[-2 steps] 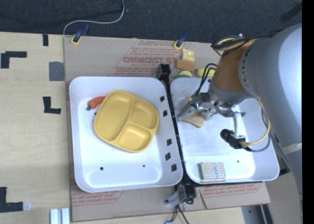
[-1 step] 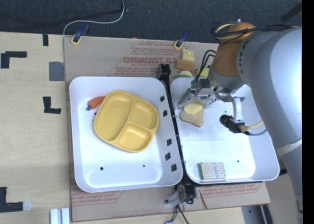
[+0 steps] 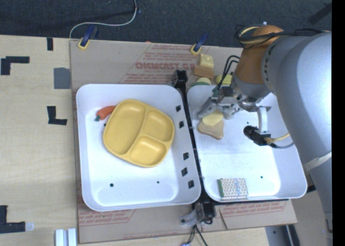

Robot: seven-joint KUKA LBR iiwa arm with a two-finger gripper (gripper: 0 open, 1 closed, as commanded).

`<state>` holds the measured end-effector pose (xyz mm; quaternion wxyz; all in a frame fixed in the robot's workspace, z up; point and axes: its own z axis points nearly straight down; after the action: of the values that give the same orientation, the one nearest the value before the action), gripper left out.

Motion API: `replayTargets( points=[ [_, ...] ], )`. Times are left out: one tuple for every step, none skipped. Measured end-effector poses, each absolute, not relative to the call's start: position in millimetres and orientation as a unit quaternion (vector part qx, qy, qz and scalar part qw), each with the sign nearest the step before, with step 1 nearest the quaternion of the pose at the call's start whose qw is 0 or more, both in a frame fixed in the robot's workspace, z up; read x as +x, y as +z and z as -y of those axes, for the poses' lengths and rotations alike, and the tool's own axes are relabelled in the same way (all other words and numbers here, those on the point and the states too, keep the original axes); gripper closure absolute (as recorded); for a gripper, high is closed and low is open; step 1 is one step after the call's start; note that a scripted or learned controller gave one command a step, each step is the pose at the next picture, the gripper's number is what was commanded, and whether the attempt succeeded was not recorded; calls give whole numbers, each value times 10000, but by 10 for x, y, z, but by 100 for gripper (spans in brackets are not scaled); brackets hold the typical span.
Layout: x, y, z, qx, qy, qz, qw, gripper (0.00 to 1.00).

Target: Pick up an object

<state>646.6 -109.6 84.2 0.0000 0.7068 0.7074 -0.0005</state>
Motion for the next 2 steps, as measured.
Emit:
replayTargets(
  points=[
    [6370,849,1086,7067,-4,-7075,7,0],
    [6677,843,953,7053,-41,-7089,-16,0]
  ],
)
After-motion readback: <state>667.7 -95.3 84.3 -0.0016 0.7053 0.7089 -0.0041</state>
